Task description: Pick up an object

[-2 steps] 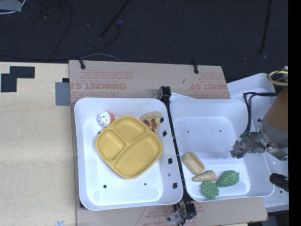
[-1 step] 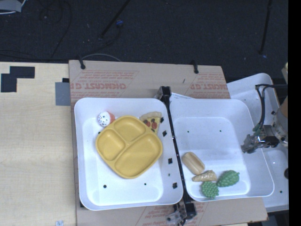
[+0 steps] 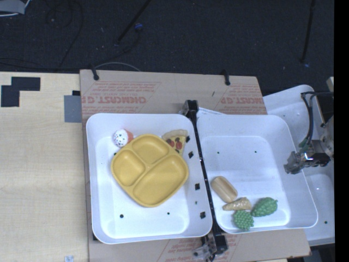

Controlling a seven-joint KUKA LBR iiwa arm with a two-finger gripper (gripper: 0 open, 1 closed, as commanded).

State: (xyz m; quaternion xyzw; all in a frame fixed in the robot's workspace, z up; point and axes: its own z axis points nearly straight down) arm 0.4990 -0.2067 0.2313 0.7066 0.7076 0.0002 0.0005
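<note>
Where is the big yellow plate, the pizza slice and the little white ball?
yellow divided plate [image 3: 150,170]: camera view, on its middle ridge.
pizza slice [image 3: 175,140]: camera view, on its topping side.
white ball [image 3: 119,138]: camera view, on its top.

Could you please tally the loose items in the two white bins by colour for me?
Yellow: 1, the divided plate
Green: 2, the leafy piece and the bumpy piece
Tan: 2, the bread roll and the small wedge
White with red: 1, the small ball
Multicoloured: 1, the pizza slice
Total: 7
</note>
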